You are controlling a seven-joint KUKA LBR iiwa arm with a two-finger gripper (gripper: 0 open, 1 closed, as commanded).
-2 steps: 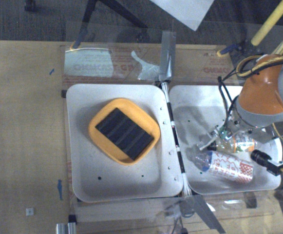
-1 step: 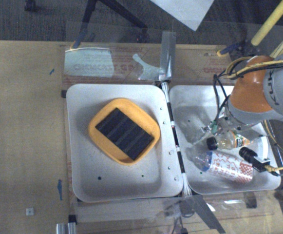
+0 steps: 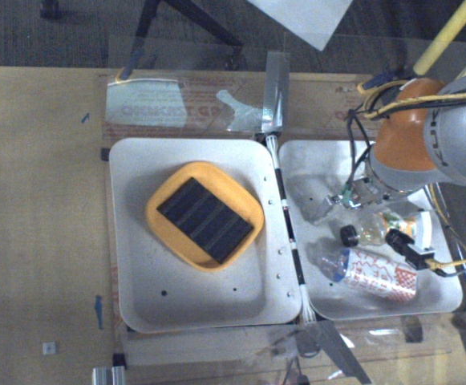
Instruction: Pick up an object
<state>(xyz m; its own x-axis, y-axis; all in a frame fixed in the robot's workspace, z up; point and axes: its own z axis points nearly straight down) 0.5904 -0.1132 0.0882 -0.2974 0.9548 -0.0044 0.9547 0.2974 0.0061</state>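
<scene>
My gripper (image 3: 334, 203) hangs low over the upper middle of the right bin (image 3: 313, 163), below the orange-banded wrist. Just beneath it lies a small clear bottle (image 3: 369, 233) with a black cap (image 3: 349, 235). Nearer the front lies a clear plastic bottle with a red-and-white label (image 3: 379, 275), on its side with its neck pointing left. In the left bin (image 3: 136, 295) sits an orange tray-like block with a black ribbed top (image 3: 204, 215), turned at a slant. Nothing shows between the fingers.
A metal divider strip (image 3: 285, 215) separates the two bins. A clear plastic sheet (image 3: 176, 103) lies on the bench behind the left bin. An office chair base (image 3: 148, 6) stands on the floor beyond the bench.
</scene>
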